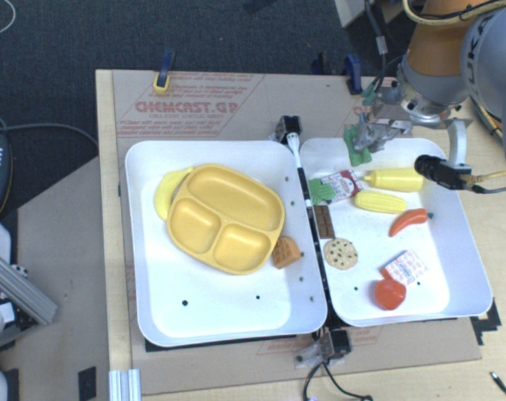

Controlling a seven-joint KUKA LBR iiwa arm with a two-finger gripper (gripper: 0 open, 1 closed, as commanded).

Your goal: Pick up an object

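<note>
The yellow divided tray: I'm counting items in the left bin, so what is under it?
A yellow plate pokes out from under the yellow divided tray at its left edge. How much else the tray covers cannot be seen.

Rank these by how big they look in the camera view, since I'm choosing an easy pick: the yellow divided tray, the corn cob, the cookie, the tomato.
1. Yellow divided tray, by far the largest.
2. Corn cob.
3. Cookie and tomato look about alike; I won't rank them.

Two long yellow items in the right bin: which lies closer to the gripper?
The mustard bottle, the upper one, just below the gripper; the corn cob lies under it.
</note>
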